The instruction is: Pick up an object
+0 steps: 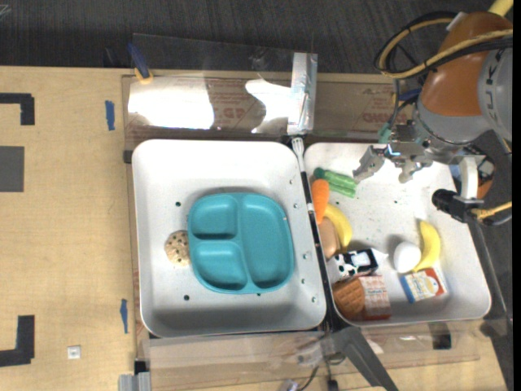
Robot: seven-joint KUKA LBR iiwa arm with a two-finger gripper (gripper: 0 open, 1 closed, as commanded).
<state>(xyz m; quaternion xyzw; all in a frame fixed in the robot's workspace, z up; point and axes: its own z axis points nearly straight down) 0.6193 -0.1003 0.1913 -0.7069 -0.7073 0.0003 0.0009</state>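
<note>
The gripper (387, 164) hangs with jaws spread over the right bin (464, 312). A green stick (338, 182) and carrot (320, 197) lie just left; a banana (429, 244) lies below.

banana (430, 244) | yellow, lying flat | right bin (456, 198), beside white egg (405, 257)

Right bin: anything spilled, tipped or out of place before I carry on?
Nothing looks spilled or damaged. The right white bin has its toy food crowded along its left and near sides. The small white and orange carton lies flat. The round speckled cookie sits apart in the left white bin, touching the teal divided plate.
</note>
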